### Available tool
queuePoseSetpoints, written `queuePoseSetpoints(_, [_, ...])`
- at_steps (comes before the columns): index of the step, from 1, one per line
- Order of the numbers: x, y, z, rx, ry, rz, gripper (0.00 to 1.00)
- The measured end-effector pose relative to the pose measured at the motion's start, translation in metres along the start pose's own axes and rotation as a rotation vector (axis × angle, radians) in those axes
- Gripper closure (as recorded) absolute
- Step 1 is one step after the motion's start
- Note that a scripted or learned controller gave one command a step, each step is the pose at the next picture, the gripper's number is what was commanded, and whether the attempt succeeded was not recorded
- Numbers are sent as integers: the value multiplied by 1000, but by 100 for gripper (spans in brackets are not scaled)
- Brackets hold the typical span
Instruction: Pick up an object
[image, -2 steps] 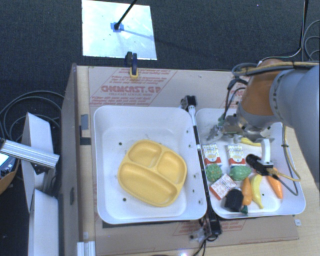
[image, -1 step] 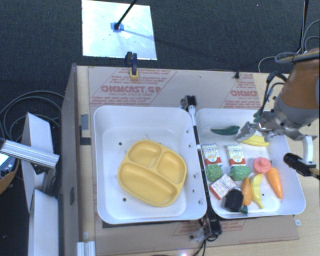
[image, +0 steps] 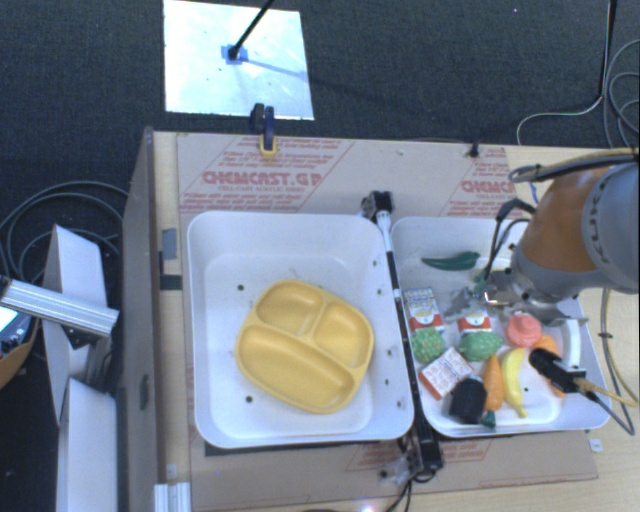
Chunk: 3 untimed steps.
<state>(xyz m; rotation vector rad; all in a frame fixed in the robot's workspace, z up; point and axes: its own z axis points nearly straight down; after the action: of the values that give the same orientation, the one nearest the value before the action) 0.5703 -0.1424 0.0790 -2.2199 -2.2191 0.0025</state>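
No single target, just loose toys in the right bin (image: 505, 430). A green chili pepper (image: 452, 261) lies at the far side, apart from the rest. Two small cartons sit at the left wall: one carton (image: 420, 302) and a second carton (image: 428, 321) just nearer. A red-and-white carton (image: 474, 321) is mid-bin, with a green lumpy toy (image: 481, 346) touching its near side. Another green lump (image: 428, 346) is to the left. A pink round toy (image: 523, 331) is on the right. A flat red-and-white pack (image: 444, 372), a black object (image: 467, 400), a carrot (image: 493, 383) and a banana (image: 513, 378) are crowded at the near edge.

The gripper (image: 483, 293) is low over the bin's middle, between the chili and the red-and-white carton. Can't make out whether it is wide or narrow, or whether it grips anything. The arm (image: 565, 225) comes in from the right.

The left bin (image: 215, 330) holds a yellow divided plate (image: 305, 345), tilted askew. Both bins sit on the cardboard-covered bench (image: 300, 170).
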Motion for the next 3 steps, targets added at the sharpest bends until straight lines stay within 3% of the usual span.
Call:
queuePoseSetpoints(1, [0, 91, -5, 40, 7, 3, 0])
queuePoseSetpoints(2, [-2, 89, -13, 30, 2, 3, 100])
queuePoseSetpoints(3, [-2, 89, -13, 28, 1, 2, 0])
